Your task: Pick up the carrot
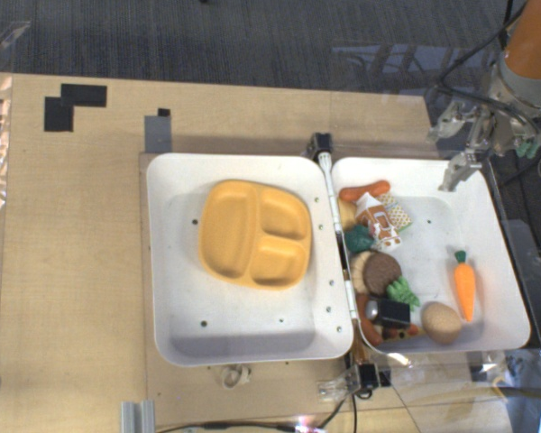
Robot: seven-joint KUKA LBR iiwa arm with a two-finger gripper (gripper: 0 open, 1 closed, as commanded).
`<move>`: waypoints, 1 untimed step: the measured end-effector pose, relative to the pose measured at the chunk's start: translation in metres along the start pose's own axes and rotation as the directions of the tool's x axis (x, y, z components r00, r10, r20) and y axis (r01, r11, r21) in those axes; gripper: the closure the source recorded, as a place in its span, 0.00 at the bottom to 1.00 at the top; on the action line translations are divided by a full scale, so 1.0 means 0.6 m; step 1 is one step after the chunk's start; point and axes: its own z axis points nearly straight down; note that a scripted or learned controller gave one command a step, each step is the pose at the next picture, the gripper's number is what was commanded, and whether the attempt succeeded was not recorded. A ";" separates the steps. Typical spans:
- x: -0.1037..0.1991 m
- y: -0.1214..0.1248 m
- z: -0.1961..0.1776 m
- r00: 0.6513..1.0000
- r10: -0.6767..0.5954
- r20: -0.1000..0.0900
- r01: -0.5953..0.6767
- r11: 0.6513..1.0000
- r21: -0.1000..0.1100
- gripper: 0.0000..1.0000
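small orange plastic carrot with green top (pixel 465 287) lies lengthwise, top pointing away, in right white bin (pixel 500 242); jaws (pixel 457 171) hover well beyond it, state unclear.

A yellow plastic divided tray (pixel 255 234) lay in the left shallow white bin (pixel 176 323); a brown round cookie (pixel 381 272) and beige egg-shaped potato (pixel 441 321) sat in the right white bin (pixel 496 233)

A dark grey carpeted floor (pixel 252 25) ran behind the light wooden bench (pixel 63 269). Black tape patches (pixel 72 105) marked the bench's far left. Black cables (pixel 487 43) trailed over the floor at right.
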 end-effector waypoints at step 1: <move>0.126 -0.091 0.138 1.000 -0.001 -0.008 0.001 1.000 0.001 0.00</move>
